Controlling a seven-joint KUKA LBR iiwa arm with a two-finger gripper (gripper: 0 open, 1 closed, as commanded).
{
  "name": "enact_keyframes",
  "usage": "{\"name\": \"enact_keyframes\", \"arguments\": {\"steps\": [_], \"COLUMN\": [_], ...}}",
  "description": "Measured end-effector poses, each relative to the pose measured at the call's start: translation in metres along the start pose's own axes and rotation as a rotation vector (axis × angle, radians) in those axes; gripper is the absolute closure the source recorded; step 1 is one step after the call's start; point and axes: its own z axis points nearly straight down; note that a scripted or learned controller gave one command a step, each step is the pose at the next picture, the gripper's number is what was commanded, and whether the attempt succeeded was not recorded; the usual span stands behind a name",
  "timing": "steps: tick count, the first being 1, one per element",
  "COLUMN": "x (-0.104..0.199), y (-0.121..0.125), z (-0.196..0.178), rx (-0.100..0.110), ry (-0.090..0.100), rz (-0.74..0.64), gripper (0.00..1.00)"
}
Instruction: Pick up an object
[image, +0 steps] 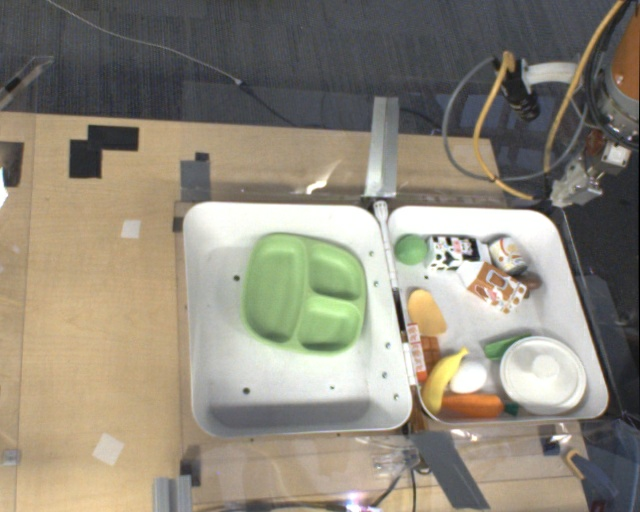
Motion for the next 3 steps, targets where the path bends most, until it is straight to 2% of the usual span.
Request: {"name": "enact_keyframes", "arguments": {"steps": [1,2,3], "x": [-0.086,-0.112,-0.040], "y": [0.047,0.049,0.030], "z": [0.002,0.054,0.032], "rx": [-0.007,-0.002,-0.003], "ry": [-0.012,-0.016,-0.009], "rz": [0.007,-0.025,-0.031], "gripper": [1.00,1.00,1.00]}}
